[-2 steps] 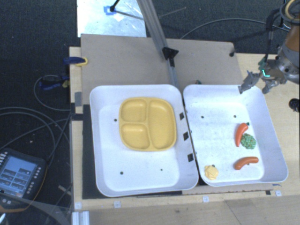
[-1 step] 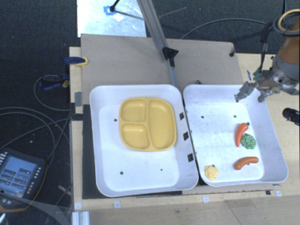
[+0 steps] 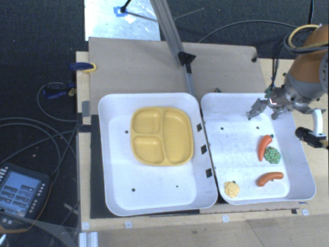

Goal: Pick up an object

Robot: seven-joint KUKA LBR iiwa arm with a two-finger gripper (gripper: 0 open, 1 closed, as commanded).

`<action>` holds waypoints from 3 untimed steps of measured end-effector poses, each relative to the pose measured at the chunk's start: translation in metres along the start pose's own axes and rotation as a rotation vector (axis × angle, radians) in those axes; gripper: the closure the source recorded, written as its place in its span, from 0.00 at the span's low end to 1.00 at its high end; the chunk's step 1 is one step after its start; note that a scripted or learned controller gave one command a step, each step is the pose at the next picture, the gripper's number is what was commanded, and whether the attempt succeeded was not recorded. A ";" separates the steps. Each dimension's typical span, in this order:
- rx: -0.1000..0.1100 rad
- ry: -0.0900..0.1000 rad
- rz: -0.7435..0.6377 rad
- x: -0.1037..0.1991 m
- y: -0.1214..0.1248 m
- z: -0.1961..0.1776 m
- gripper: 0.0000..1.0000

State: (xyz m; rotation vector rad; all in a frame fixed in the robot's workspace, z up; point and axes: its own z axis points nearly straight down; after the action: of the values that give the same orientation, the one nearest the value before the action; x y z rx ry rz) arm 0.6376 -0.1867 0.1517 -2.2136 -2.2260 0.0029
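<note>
The right bin (image 3: 241,153) holds an orange-red carrot-like piece (image 3: 263,146) next to a green broccoli piece (image 3: 272,155), an orange sausage (image 3: 270,178) near the front, and a pale yellow lump (image 3: 232,189) at the front left corner. My gripper (image 3: 264,110) hovers over the bin's back right area, fingers spread apart and open, with nothing between them. It stands well behind the carrot piece.
The left bin (image 3: 118,189) carries a yellow three-compartment tray (image 3: 161,136). A slanted grey pole (image 3: 169,24) crosses the back of the bench. Cables and a pendant (image 3: 18,187) lie on the floor at left.
</note>
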 end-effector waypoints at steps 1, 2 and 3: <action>-0.001 0.000 -0.001 0.003 0.000 0.042 0.00; -0.008 -0.002 -0.003 0.002 0.003 0.027 1.00; -0.010 -0.002 0.001 -0.001 0.001 -0.018 1.00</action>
State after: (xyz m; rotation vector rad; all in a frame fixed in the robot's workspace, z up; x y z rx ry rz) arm 0.6390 -0.1872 0.1695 -2.2207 -2.2308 -0.0058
